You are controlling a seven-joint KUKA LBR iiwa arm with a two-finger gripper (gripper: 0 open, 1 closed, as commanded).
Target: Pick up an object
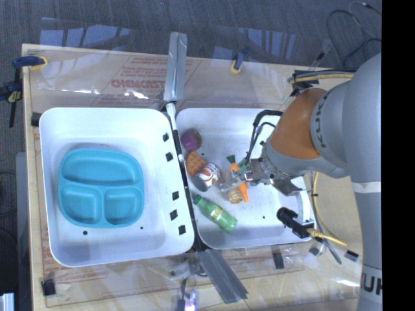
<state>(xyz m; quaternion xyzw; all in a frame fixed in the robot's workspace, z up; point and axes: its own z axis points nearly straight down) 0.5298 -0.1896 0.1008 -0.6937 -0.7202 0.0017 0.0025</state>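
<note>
Green bottle (216, 214) - lies on its side at the near edge of the right bin (214, 113), below and to the left of the gripper (245, 173), apart from it.

Gripper low over the bin floor, arm reaching in from the right. Whether it is spread or closed: cannot tell, the wrist body hides the tips.

Likely target - small orange piece (238, 192), just under the gripper tip and close enough that contact cannot be ruled in or out. Something pale or clear seems to sit against it; too small to name.

Handling, as a judgement:
- Orange piece looks light and small, probably rigid plastic. It could skid on the smooth white floor if nudged from 1 side. Best taken across its narrow width, straight down and centred.
- Bottle looks light, round and slick, so it may roll. Grip across the body, not the cap end.

Other things, all left of the gripper:
- Round white-and-red item (207, 175), near.
- Orange-brown item (194, 162), touching or just beside it.
- Purple item (190, 139), farther up.

Left bin (65, 118), well apart, holds 1 blue divided tray (100, 188).

Nothing is seen lifted; the pick is not yet done.
</note>
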